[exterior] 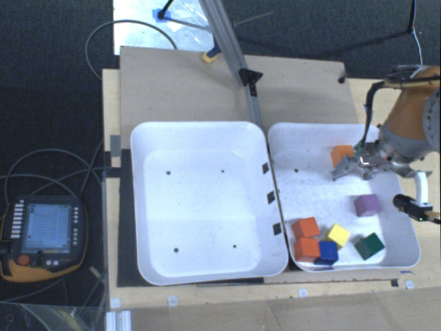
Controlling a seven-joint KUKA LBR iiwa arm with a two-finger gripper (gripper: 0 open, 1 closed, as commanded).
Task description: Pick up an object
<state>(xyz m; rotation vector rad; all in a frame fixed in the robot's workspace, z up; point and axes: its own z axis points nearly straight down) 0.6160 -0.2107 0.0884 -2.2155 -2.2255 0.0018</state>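
Hand (353,165) in right bin (310,143), splayed open, tips touching orange block (340,154), not gripping.

Both bins (200,198) look like smooth, glossy white plastic; the bench (179,81) beneath is matt, cardboard-like brown board.

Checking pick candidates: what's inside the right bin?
Right bin holds an orange block by the end effector, a purple block, a green block, and a cluster: two orange, a yellow, a blue. The arm covers the bin's upper-right corner.
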